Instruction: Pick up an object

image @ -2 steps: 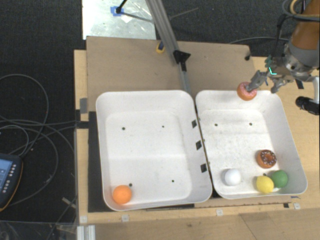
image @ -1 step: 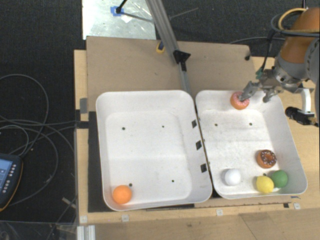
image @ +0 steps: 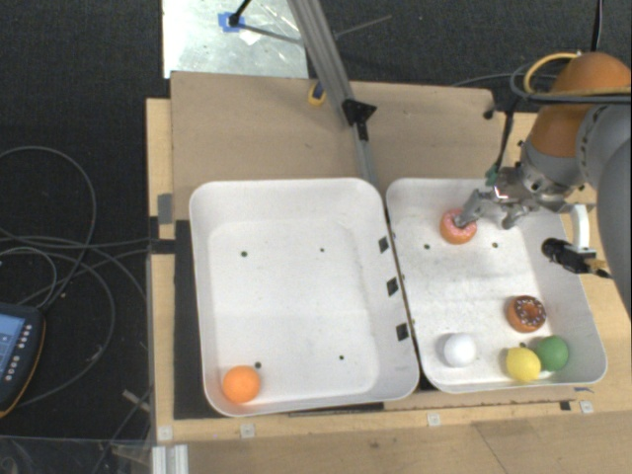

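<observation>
White plastic, two shallow bins side by side on a brown counter (image: pixel 257 126), seen from above at a slant. My arm comes in from the right, grey with an orange band, and its hand (image: pixel 491 208) sits low over the far end of the right bin (image: pixel 474 284). One finger reaches down beside a pink-frosted doughnut (image: pixel 457 227), touching or nearly touching its right edge. The fingers look spread apart, with nothing between them.

The doughnut lies near the bin's far left corner and seems to be my target. Nearer the camera in the same bin are a chocolate doughnut (image: pixel 526 313), a white ball (image: pixel 457 350), a yellow lemon-like fruit (image: pixel 522 363) and a green ball (image: pixel 552 353). An orange ball (image: pixel 240 384) rests in the near corner of the left bin (image: pixel 286 294).

To do this well, I judge the hand should shift left so the doughnut sits squarely between both fingers, then go down to the bin floor before closing. Gripping from its present offset risks nudging the doughnut towards the wall.
</observation>
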`<state>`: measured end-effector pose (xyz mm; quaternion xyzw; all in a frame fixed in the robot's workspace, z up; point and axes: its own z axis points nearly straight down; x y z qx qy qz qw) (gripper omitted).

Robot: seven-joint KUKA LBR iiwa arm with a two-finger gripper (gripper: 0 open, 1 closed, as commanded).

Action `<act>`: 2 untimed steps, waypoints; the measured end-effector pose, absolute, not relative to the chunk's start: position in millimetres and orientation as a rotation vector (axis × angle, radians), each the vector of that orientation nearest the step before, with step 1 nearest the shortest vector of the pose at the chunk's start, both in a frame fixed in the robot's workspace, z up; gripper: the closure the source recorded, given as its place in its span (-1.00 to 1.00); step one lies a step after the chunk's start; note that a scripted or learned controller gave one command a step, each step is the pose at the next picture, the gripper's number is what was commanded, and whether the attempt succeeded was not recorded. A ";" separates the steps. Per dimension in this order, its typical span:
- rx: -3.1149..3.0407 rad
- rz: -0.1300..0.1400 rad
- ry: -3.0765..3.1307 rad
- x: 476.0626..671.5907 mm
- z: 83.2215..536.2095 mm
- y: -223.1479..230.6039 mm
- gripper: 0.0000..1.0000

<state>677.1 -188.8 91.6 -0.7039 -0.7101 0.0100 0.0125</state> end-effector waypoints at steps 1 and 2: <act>-2.204 0.020 -2.216 674.3 90.9 -190.1 -1.00; -2.201 0.021 -2.220 674.8 102.0 -189.9 1.00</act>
